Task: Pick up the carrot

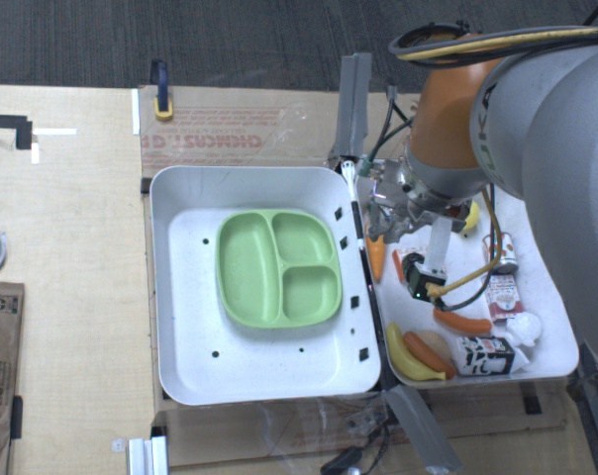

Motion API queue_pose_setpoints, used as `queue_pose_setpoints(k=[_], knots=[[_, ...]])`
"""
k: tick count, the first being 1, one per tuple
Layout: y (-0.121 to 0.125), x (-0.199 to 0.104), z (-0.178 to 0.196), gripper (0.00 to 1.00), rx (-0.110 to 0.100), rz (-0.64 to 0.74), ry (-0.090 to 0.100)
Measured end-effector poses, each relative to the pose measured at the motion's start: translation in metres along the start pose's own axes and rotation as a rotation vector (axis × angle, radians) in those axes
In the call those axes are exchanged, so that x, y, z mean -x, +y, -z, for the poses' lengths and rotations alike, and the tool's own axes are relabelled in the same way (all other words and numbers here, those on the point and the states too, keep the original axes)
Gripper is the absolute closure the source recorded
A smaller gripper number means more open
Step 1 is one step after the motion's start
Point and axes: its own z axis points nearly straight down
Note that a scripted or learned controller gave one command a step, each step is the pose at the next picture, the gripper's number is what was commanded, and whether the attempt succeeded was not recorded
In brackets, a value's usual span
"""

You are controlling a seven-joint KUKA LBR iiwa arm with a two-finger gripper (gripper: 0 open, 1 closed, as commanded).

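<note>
Grey arm (547, 117) is seen over the right bin (561, 339). Its gripper (378, 228) is closed on the carrot (376, 257), hung at the bin's left wall.

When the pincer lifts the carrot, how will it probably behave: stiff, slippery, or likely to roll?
The carrot looks like a smooth moulded toy, so probably stiff and light. Its tapered, rounded shape may slip out of a grip or roll. It lies close against the bin wall, below the pincer, so the wall may stop it rolling left.
</note>
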Motion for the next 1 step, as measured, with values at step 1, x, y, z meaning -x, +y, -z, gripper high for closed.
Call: queue_pose_setpoints(k=[1], knots=[[0.0181,-0.0592,0.0099,1.00,0.003,0.489,0.001]])
